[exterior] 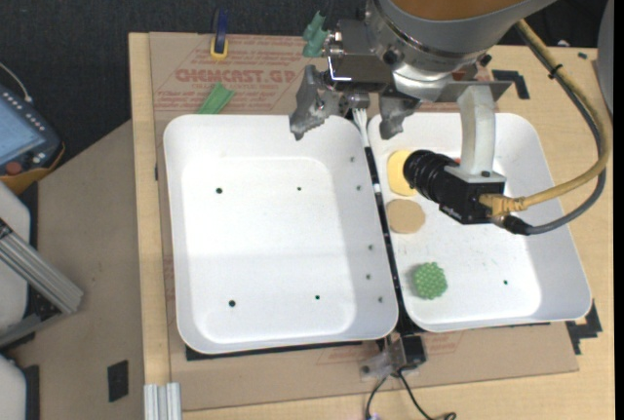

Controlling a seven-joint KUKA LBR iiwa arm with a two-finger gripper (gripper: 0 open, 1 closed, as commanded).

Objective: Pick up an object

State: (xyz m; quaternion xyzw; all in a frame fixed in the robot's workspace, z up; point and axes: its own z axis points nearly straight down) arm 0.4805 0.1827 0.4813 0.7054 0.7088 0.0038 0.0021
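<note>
Camera view: a slanted look down on two shallow white bins on a cardboard-covered bench.
Arm: grey with an orange band, filling the upper right of the frame.
Gripper point(349, 121): upper centre, above the divide between the bins, its two grey fingers spread apart with nothing between them.
Left bin point(195, 213): centre left.
Right bin point(546, 243): centre right, partly hidden by the arm's black camera unit point(448, 186).
Objects in right bin: a yellow disc point(398, 172), a tan disc point(407, 216) just below it, and a green bumpy ball point(429, 280) lower still.
</note>
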